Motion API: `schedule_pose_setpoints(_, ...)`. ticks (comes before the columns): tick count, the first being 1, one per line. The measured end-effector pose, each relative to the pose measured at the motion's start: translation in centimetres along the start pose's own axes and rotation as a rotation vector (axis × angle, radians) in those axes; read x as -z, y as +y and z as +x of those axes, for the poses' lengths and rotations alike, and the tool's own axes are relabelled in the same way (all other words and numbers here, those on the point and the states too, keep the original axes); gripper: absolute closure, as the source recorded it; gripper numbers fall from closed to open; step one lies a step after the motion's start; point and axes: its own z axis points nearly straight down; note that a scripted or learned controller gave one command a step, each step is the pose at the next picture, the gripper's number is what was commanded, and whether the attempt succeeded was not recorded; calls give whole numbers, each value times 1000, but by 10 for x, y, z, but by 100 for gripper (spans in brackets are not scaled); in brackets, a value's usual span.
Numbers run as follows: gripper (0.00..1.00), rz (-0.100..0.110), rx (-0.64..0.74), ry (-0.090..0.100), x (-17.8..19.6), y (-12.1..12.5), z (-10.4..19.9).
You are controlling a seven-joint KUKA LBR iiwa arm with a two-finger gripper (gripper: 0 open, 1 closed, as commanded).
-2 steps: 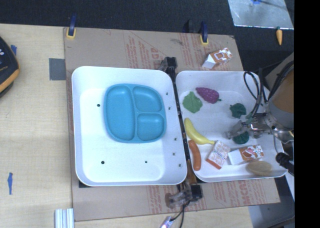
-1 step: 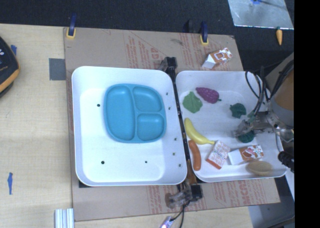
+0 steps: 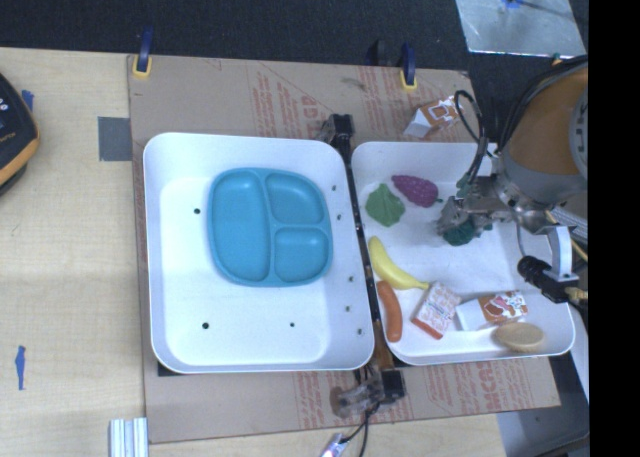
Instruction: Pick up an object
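My gripper point(image 3: 463, 215) reaches in from the right and hangs low over the middle of the right bin point(image 3: 500, 160). Directly under its tip lies a small dark green object point(image 3: 460, 236), partly covered by the gripper. Whether the gripper touches or holds it is not visible. To the left of the gripper lie a purple bunch of grapes point(image 3: 414, 189) and a green leafy piece point(image 3: 384, 205).
A yellow banana point(image 3: 393, 265), an orange sausage point(image 3: 390, 311), a red-and-white carton point(image 3: 436, 310), a second packet point(image 3: 503, 305) and a tan round piece point(image 3: 518, 336) lie along the right bin's front. The left bin point(image 3: 170, 245) holds a blue divided plate point(image 3: 270, 225). A small packet point(image 3: 432, 117) lies outside, behind the right bin.
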Motion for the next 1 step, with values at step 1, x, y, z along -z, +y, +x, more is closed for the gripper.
schedule_pose_setpoints(1, 100, 0, -1, 0, 63, 0, 55)
